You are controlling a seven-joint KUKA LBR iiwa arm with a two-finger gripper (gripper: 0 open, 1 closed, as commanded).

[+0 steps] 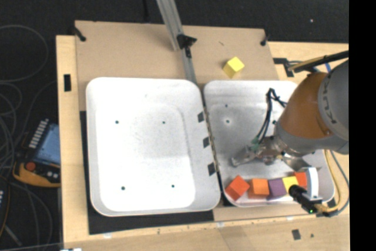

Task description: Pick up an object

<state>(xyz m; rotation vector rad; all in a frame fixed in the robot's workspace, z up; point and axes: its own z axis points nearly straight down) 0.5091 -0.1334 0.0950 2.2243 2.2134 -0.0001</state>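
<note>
Several small blocks lie in a row along the near wall of the right bin (235,97): an orange-red block (238,187), an orange block (259,186), a purple block (276,187), a yellow block (289,183) and another orange one (301,178). My gripper (247,157) hangs low over the right bin's floor, just behind this row and apart from the blocks. The wrist covers much of the finger area. A lone yellow cube (233,66) rests on the brown board behind the bins.
The left bin (144,144) stands beside the right one, with black clips on the shared rim. A metal pole (167,3) slants up from the board's back. Cables and a handheld controller (41,153) lie left of the bench.
</note>
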